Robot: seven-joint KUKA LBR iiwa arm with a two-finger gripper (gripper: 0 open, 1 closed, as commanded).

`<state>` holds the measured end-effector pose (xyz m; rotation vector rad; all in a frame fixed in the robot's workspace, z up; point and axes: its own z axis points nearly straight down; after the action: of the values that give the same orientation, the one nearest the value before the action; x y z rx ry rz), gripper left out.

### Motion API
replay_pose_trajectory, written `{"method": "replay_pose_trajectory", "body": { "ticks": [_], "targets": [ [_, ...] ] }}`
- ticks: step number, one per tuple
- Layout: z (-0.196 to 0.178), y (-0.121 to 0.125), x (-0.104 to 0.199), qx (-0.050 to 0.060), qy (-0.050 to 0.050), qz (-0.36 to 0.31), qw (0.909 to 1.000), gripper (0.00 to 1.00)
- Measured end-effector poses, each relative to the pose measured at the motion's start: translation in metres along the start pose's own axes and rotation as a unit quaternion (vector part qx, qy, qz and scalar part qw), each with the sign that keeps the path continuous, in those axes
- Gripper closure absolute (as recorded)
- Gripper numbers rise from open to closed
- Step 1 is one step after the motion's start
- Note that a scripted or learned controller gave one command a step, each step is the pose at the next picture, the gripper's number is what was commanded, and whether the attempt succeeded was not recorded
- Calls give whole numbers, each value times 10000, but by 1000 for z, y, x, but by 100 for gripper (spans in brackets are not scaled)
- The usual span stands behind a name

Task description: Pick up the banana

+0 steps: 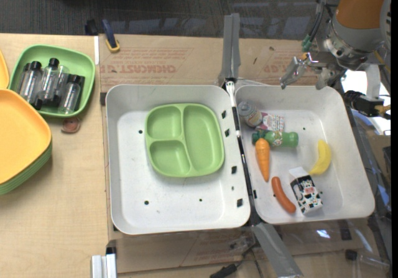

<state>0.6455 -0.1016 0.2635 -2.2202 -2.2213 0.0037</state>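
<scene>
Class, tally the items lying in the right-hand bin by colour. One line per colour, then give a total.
Yellow: 1, the banana
Orange: 2, the carrot and the sausage
Green: 1, the bottle
Grey: 1, the can
White: 1, the carton
Total: 6

Two bins side by side on the desk. Left bin holds a divided tray. Right bin: banana toward the right wall, carrot left of it, sausage and carton in front (touching). Claw above the rear rim.
</scene>
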Motion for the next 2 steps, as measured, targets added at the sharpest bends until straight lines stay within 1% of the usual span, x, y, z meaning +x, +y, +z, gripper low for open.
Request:
{"method": "replay_pose_trajectory", "body": {
  "ticks": [1, 2],
  "targets": [
    [-8, 0, -1, 10, -4, -6, 10000, 100],
    [31, -64, -13, -2, 3, -1402, 9901, 100]
  ]
}}
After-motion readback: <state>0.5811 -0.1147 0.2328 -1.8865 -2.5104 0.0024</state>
